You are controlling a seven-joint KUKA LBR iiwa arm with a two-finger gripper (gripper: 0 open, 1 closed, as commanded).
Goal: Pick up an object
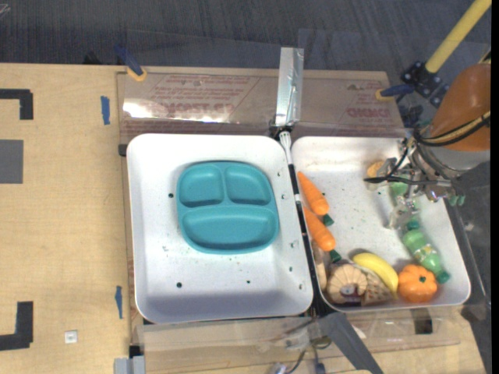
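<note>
Tool [407, 197] low in the right bin [343, 156], grip state indeterminable (wiring obscures it). Nearby: green bottle [423, 247], orange pumpkin [418, 284], banana [375, 269], two carrots [316, 211]. Teal divided plate [228, 206] occupies the left bin [148, 232].

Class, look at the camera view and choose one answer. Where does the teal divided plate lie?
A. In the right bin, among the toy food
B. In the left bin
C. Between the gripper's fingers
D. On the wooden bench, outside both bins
B. The teal divided plate lies flat in the left bin, while the carrots, banana and orange lie in the right bin.
</note>
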